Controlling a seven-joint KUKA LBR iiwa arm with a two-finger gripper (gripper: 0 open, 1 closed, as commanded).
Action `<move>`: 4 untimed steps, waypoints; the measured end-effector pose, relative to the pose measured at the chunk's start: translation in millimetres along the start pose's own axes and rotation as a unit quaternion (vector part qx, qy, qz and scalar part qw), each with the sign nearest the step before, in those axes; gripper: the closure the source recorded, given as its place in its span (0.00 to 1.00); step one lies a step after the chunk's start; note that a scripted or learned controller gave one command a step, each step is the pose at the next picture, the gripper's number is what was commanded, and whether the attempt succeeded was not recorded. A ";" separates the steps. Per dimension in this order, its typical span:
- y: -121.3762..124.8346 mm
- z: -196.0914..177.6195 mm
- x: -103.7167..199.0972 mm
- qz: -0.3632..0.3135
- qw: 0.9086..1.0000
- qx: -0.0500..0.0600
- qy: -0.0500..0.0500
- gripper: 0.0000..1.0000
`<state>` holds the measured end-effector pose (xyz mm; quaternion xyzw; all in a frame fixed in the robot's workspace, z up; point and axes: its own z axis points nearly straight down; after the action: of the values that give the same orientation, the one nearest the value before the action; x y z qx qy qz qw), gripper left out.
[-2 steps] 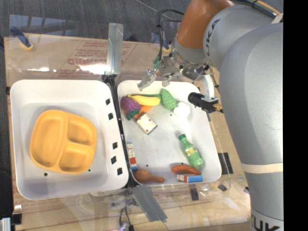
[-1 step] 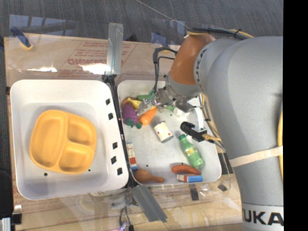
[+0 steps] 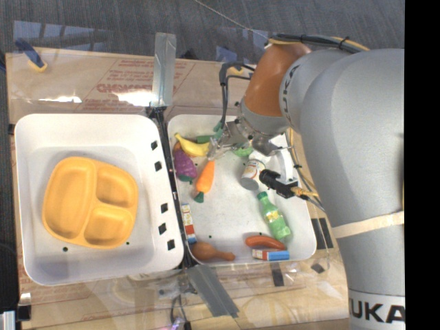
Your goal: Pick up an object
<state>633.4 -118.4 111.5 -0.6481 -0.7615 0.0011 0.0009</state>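
Right bin (image 3: 227,225) cluttered; hand (image 3: 218,145) over banana (image 3: 191,145), carrot (image 3: 204,177) just below; finger state unclear.

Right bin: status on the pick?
Hand low in right bin, grip unclear. Carrot just below it. Banana, purple grapes crowd close.

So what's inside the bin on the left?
A yellow tray with three sections sits inside the left bin. Whatever lies underneath the tray is covered.
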 end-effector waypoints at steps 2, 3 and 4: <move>5.4 -143.4 33.4 0.125 0.992 0.000 0.000 0.00; -32.3 -44.3 29.4 0.146 0.989 0.005 0.001 0.00; -42.5 21.0 11.5 0.143 0.990 0.001 -0.001 0.00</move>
<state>589.5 -114.0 90.7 -0.7501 -0.6613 0.0029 0.0003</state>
